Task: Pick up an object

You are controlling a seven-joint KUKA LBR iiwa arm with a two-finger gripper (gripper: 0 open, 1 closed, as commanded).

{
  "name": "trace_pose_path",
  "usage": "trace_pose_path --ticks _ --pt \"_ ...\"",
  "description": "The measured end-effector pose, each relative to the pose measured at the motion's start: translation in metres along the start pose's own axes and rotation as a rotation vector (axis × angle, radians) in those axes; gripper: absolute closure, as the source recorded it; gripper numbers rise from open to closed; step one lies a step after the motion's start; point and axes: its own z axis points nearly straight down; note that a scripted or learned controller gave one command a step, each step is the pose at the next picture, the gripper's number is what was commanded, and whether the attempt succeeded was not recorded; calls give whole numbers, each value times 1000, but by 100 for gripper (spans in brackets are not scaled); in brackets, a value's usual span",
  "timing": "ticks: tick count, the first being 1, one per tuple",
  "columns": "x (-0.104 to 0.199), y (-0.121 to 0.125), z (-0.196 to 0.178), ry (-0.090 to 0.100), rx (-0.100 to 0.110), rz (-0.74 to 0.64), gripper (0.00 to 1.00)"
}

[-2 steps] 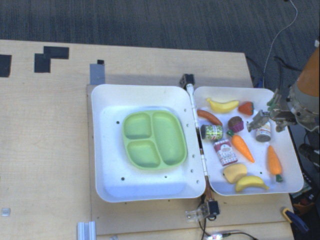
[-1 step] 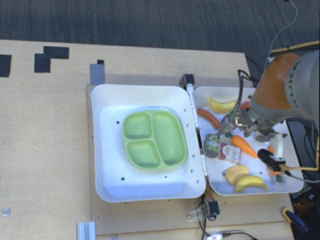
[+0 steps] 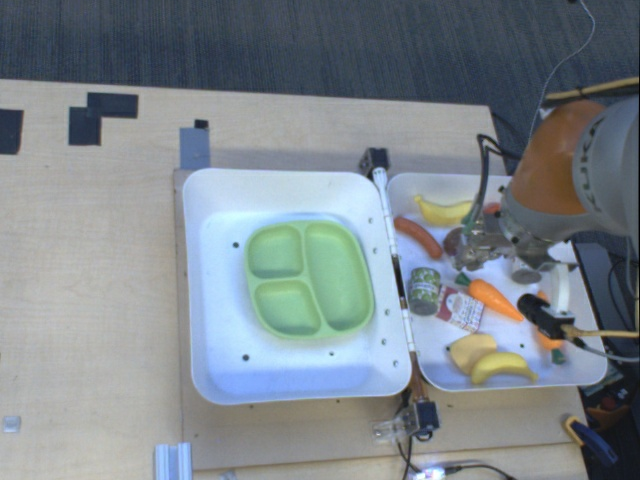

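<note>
Bench [image 3: 90, 298]: pale wood, carrying two shallow white bins side by side.
Left bin [image 3: 200, 268]: holds a green divided plate [image 3: 305, 278] at its middle; the plate has three compartments, one long and two short.
Right bin [image 3: 575, 366]: holds all the loose things and the working end of the arm.
Arm [image 3: 565, 168]: grey with an orange band, reaching in over the right bin's far right corner.
Gripper [image 3: 470, 250]: low over the middle of the right bin, nearer its far edge; it stands between the sausage and the carrot.
Grip state: cannot tell from this view whether the claw is released or clenched, and nothing can be seen held in it.
Far banana [image 3: 443, 209]: yellow, lying along the right bin's far edge, just beyond the gripper.
Sausage [image 3: 417, 234]: reddish, lying at a slant near the edge shared with the left bin, just beside the gripper.
Can [image 3: 424, 290]: green label, close to the shared edge, midway along it.
Packet [image 3: 463, 312]: red and white, just beside the can, touching the carrot's thick end.
Carrot [image 3: 496, 300]: orange, at a slant at the bin's middle, on the near side of the gripper.
Pale yellow piece [image 3: 470, 348]: touching the near banana; its kind is unclear.
Near banana [image 3: 500, 369]: yellow, by the right bin's near edge.
</note>
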Motion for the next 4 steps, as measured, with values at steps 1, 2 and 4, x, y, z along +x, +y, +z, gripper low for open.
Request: trace_pose_path --ticks 1,2,4 --pt "0 0 0 0 0 0 0" --pt "18 -12 28 -1 0 1 0" --pt "19 -10 16 -1 -6 -1 0"
